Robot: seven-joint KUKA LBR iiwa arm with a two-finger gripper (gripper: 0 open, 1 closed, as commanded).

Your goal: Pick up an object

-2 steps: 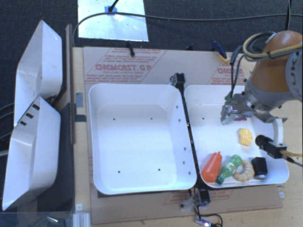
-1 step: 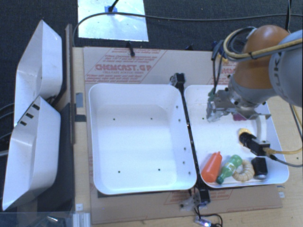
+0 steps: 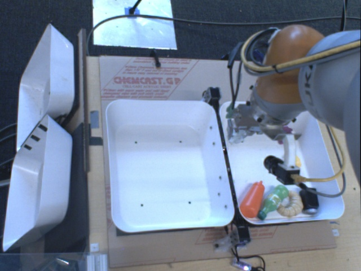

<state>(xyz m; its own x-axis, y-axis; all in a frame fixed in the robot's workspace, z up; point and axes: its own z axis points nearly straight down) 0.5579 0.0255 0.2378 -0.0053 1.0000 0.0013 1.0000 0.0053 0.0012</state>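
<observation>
Four small things crowd the near wall of the right-hand bin: an orange bottle, a green bottle touching it, a beige ring and a black piece just beside that, likely nudged there, where the wall stops them. My gripper hangs over that bin's far corner, next to the left-hand bin, well apart from them. Whether it is spread or closed I cannot tell, and I see nothing in it.
</observation>
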